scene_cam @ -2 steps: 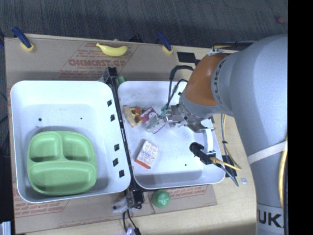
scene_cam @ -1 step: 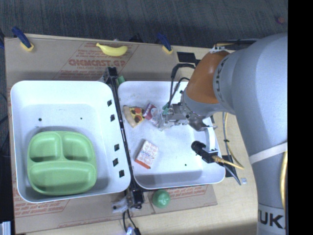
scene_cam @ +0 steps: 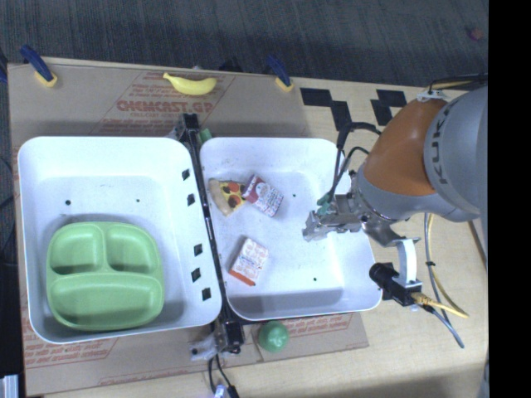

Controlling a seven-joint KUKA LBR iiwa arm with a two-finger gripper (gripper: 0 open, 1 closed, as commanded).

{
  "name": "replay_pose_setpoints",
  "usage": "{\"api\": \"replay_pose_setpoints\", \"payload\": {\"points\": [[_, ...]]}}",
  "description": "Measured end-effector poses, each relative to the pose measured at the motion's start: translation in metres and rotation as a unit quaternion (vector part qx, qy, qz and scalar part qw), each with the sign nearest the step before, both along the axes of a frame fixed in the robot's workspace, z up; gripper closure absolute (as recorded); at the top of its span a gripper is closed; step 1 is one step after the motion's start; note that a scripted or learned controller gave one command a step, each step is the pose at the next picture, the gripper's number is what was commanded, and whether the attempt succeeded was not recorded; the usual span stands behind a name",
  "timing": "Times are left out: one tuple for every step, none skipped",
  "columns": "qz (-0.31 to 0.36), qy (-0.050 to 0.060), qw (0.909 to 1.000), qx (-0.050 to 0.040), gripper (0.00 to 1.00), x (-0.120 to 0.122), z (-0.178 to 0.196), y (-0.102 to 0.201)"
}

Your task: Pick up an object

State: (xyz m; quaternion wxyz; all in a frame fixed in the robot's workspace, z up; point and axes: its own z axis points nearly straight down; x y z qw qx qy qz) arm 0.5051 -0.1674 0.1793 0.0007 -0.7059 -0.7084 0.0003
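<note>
— Objects for picking lay in the right shallow white bin [scene_cam: 282,152]: we saw a yellow-and-red pizza-slice toy [scene_cam: 225,196], a red-and-white printed packet [scene_cam: 265,196] just beside it, and an orange-and-white carton [scene_cam: 249,261] nearer the front.

— And the grey arm with its orange band [scene_cam: 415,160]?

— It reached in from the right, bent over that bin's right side, its two-finger gripper [scene_cam: 319,225] low above bare floor, well apart from the three items. We could not tell its state.

— The left bin [scene_cam: 50,152]?

— We noted a green divided plastic tray [scene_cam: 104,276].
</note>
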Motion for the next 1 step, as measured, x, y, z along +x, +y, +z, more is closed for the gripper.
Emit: {"api": "replay_pose_setpoints", "payload": {"points": [[0.0, -0.001, 1.0, 0.0, 1.0, -0.0155, 0.022, 0.0037]]}}
